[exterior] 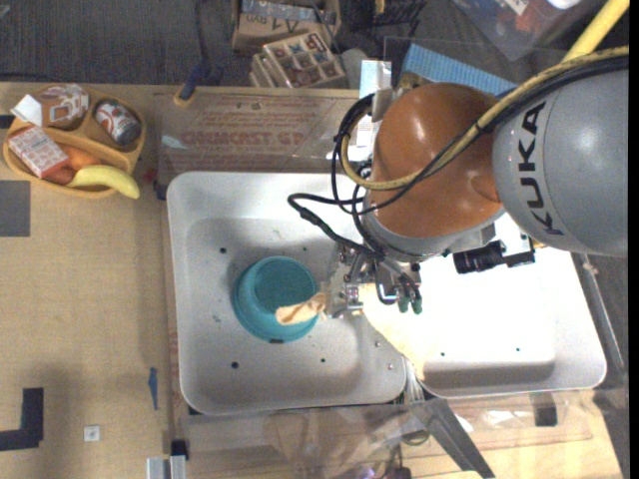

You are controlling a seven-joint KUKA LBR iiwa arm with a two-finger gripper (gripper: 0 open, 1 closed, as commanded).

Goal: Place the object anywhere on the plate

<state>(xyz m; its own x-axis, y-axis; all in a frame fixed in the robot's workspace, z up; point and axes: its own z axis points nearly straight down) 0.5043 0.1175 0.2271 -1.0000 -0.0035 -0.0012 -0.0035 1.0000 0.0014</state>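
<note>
A: Where's the plate (272, 295)?

B: In the left bin, right of the middle — round, teal, lying flat with its rim up.

A: And the object (301, 312)?

B: A small tan piece, long and thin, pale orange along one side. It lies aslant on the plate's lower right part — its left end on the teal inside, its right end out over the rim. What it is I can't tell.
</note>
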